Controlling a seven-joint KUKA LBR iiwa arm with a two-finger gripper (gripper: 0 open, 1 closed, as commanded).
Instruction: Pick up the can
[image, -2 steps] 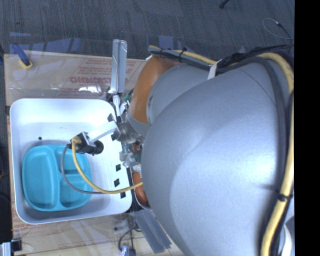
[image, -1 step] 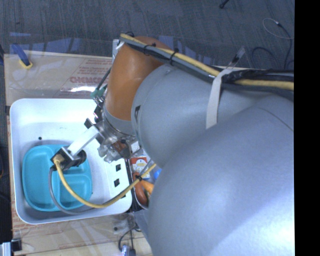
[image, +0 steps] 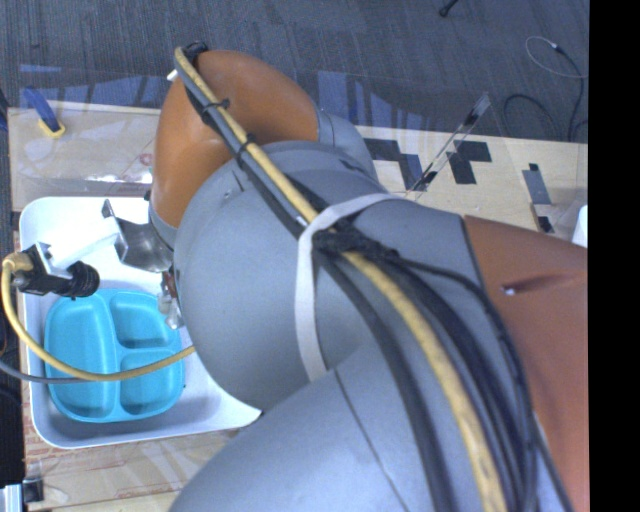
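Arm (image: 330, 330) takes up most of my feed, reaching in from the right and covering most of both bins. Orange band (image: 230, 120) sits at top centre. A black-and-yellow cable bundle (image: 400, 290) runs along the grey casing, tied down by a white strap (image: 305, 300).

Hand (image: 150, 255) is low over the left bin (image: 60, 215), just metal bits poking out from under the wrist. I can't tell its state from here, or whether it's got anything.

Can: I can't tell where it is, the arm blocks too much.

In the left bin there's a blue compartment tray (image: 110, 360) lying flat at the near end. A black connector (image: 55, 278) with a yellow cable (image: 20, 330) loops over that bin. Bare wood desk (image: 100, 130) shows behind the bin.
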